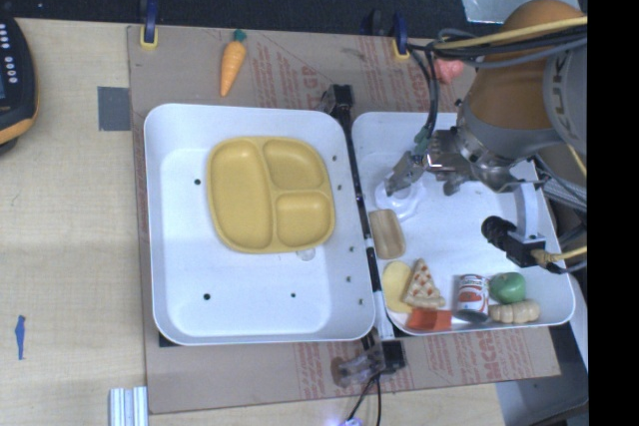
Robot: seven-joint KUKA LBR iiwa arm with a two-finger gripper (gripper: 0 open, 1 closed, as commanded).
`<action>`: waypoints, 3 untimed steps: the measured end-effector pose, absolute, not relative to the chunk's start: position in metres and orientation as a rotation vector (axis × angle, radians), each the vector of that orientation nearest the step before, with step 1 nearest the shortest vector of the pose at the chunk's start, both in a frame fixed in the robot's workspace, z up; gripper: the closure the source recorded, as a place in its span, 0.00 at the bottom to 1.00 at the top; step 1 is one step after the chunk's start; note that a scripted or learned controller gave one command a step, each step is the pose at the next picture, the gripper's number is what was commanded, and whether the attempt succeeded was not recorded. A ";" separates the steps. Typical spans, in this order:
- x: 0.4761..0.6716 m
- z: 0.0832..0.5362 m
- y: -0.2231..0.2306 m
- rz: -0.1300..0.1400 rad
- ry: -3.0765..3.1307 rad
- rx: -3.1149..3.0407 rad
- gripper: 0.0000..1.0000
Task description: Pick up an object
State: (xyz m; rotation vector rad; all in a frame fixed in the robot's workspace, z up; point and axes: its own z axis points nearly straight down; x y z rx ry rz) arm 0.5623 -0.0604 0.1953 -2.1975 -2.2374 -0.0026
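Observation:
My gripper (427, 179) hangs over the upper left part of the right bin (449, 224), its fingers spread apart with only white bin floor between them. Just below its left finger lies a small clear object (404, 206). A tan bread piece (386, 233) rests at the bin's left wall. Along the front wall sit a yellow wedge (396, 282), a pizza slice (424, 286), a red block (429, 319), a small can (470, 294), a green item (508, 286) and a beige peanut shape (514, 313).
The left bin (180, 254) holds a yellow divided plate (270, 192). A toy carrot (232, 63) lies on the bench behind that bin. The arm's grey body and cables cover the right bin's right side. A black device (12, 80) sits at the far left.

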 end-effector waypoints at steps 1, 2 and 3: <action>0.537 0.191 -0.047 0.008 -2.225 -2.210 0.00; 0.539 0.202 -0.049 0.007 -2.225 -2.213 1.00; 0.539 0.202 -0.048 0.009 -2.226 -2.212 0.00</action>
